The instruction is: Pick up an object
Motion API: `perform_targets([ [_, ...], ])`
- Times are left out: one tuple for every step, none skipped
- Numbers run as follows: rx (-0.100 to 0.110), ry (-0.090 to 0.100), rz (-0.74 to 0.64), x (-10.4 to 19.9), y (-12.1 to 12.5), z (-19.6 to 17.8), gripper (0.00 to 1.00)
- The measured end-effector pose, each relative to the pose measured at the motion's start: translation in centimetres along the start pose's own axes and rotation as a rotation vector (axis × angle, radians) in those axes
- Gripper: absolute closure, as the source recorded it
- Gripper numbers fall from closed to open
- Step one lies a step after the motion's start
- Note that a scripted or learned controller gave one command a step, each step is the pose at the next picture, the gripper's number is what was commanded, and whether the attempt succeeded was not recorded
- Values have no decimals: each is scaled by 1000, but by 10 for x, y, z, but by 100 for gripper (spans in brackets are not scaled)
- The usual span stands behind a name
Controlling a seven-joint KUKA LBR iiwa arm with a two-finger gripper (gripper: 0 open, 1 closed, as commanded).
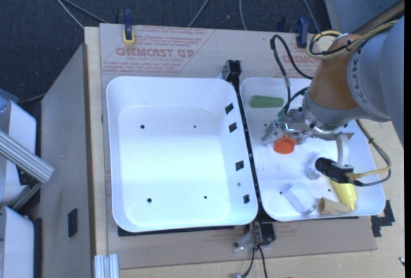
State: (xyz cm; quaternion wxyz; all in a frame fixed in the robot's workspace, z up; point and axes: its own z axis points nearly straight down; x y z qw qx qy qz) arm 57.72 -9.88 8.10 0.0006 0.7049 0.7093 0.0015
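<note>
— Start at the near edge. What lies in the right bin (276,174)?
— At its 5 o'clock corner, a tan cone-shaped piece (332,207) lies on its side. A yellow piece (345,192) touches it at 1 o'clock. At 9 o'clock of those two, near the front rim, is a clear plastic scrap (297,196). A little farther in, at 1 o'clock of the scrap, sits a small grey bit (313,173).
— And the thing to be picked up?
— The orange round piece (284,146) lies in the same bin, on the 9 o'clock side of its middle. It is near the wall that meets the left bin (173,161).
— Where is the gripper?
— The gripper (280,134) is low over the orange round piece, at its 12 o'clock, and so close that they look to be touching. Whether it is released, clenched or grasping the piece, I cannot tell, because the metal parts overlap from this angle.
— Farther back?
— A flat green strip (266,101) lies at the bin's 11 o'clock, apart from the gripper. The grey arm (382,71), with its orange band (334,78), reaches in from 2 o'clock.
— And beyond the bins?
— Both bins sit on a pale board (154,52) printed with red lettering. A blue clamp (128,18) sits on its far edge at 11 o'clock, and a second clamp (302,29) at 1 o'clock.
</note>
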Motion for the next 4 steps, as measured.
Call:
perform_targets([
  [5,1,5,5,-5,-4,0],
  [3,1,6,5,-4,-15,100],
  [-11,1,-3,69,47,-111,100],
  [8,4,-4,157,17,-104,100],
])
